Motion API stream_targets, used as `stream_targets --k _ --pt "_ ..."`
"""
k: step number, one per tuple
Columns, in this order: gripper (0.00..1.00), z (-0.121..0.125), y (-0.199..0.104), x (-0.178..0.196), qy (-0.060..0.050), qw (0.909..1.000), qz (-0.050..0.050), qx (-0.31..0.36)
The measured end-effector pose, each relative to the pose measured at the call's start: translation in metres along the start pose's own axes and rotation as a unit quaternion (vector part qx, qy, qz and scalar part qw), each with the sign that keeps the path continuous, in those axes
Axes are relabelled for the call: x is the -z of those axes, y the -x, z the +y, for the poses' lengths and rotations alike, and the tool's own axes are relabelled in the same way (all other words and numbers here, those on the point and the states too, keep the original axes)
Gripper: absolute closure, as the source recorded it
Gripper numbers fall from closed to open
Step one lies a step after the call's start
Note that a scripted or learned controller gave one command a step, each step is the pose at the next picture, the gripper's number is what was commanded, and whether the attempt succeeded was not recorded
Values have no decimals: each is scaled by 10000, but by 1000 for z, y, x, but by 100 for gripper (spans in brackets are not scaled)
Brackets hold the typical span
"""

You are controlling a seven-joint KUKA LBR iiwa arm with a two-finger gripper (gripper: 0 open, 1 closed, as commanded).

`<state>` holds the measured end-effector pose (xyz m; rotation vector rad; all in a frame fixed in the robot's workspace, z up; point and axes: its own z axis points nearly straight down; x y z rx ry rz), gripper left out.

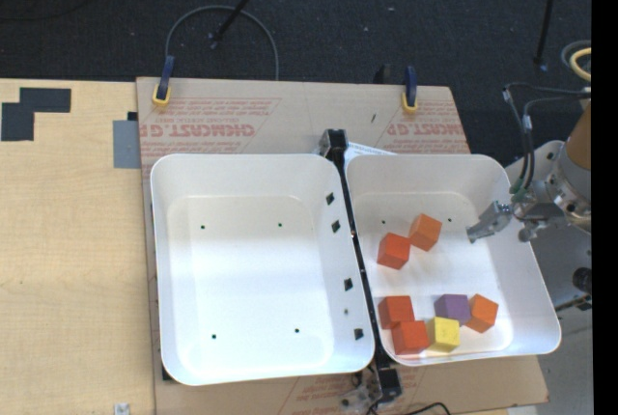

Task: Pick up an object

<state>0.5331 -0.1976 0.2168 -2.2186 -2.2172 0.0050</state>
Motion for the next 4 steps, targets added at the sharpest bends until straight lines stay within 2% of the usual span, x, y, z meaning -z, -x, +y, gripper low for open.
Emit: stream_targets --k 1,2,3,4 --pt "0 1 0 3 26 10000 -6 4" --pt "0 6 0 -59 1 10000 1 5" --pt "0 -5 -1 -109 5 10000 0 3" --pt "0 -5 -1 -131 23 10000 -5 8"
